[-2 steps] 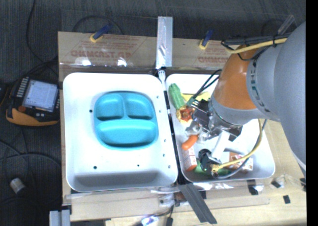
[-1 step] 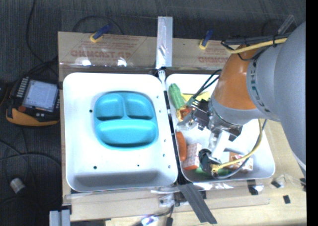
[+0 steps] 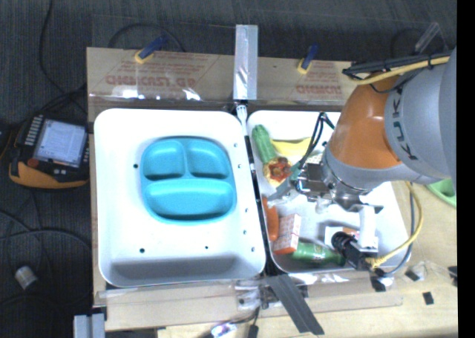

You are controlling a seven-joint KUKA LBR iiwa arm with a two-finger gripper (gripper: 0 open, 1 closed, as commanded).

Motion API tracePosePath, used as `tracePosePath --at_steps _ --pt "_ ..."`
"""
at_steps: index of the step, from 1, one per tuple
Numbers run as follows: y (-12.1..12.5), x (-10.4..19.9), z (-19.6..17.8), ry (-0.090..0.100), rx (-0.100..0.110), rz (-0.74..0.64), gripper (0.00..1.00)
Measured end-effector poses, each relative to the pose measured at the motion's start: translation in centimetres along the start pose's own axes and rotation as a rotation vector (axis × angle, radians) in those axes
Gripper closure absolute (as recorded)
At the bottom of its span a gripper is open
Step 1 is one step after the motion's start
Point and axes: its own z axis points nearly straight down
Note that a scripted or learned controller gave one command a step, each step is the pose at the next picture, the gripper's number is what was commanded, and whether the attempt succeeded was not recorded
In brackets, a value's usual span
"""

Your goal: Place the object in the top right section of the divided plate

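Presently on the bench: two shallow white bins, side by side. Left bin [image 3: 119, 255]: one blue divided plate [image 3: 188, 179], three sections, two smaller ones along its far side and one large one on the near side, all bare. Right bin [image 3: 397, 214]: one grey arm [image 3: 415, 125] with orange band, entering from the right and bent down over the bin's middle; its gripper [image 3: 318, 186] sits low among the contents, too buried under the wrist to tell how it stands or whether it has anything. Loose items in the right bin, counted as far as the view allows: one green cucumber-like piece [image 3: 261, 140] at the far left corner; one yellow piece [image 3: 293, 147] beside it, possibly a banana; one small orange-red item [image 3: 277, 169] just left of the gripper; one orange carrot-like piece [image 3: 272, 219] along the left wall; one red-and-white packet [image 3: 288, 231]; one green piece [image 3: 315, 255] near the front wall.
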Motion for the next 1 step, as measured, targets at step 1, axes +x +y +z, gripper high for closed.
tracePosePath --at_steps 1 --pt "-0.72 0.63 -0.79 0.001 -0.003 -0.385 0.0"
